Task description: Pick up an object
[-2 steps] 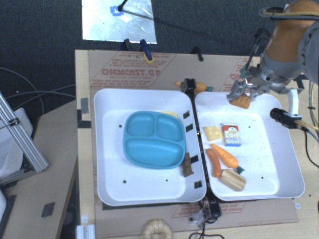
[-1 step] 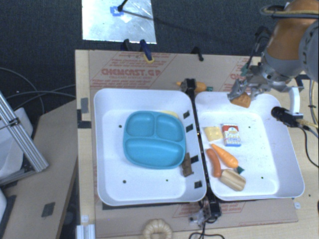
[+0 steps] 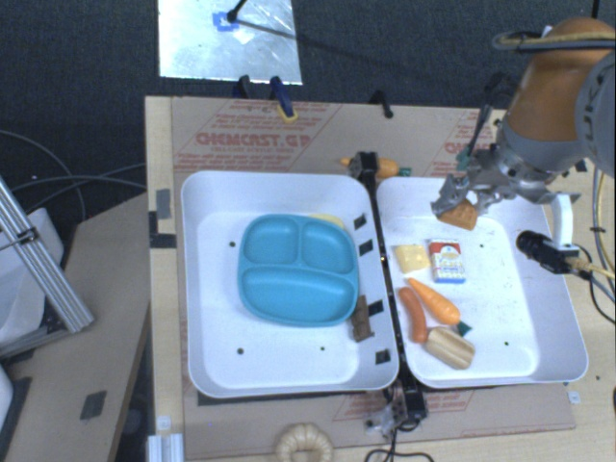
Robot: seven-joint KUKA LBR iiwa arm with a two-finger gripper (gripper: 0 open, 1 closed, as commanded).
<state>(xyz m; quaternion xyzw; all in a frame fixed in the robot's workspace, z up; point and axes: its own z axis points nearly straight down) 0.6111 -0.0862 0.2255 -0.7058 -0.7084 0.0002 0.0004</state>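
My gripper [image 3: 463,203] hangs over the back left part of the right bin [image 3: 539,306]. A brown toast-like piece [image 3: 463,218] sits between its fingertips, and the fingers are shut on it. Below it in the same bin lie a pale yellow cheese slice [image 3: 412,257], a small red, white and blue carton [image 3: 447,261], an orange carrot [image 3: 433,299], a red sausage [image 3: 413,316] and a tan bread roll [image 3: 450,346].
The left bin [image 3: 217,258] holds a blue divided plate [image 3: 298,268] and a small brown item [image 3: 362,320] by the divider. An orange object [image 3: 385,168] lies behind the bins. The arm's black cable fitting [image 3: 544,248] overhangs the right bin.
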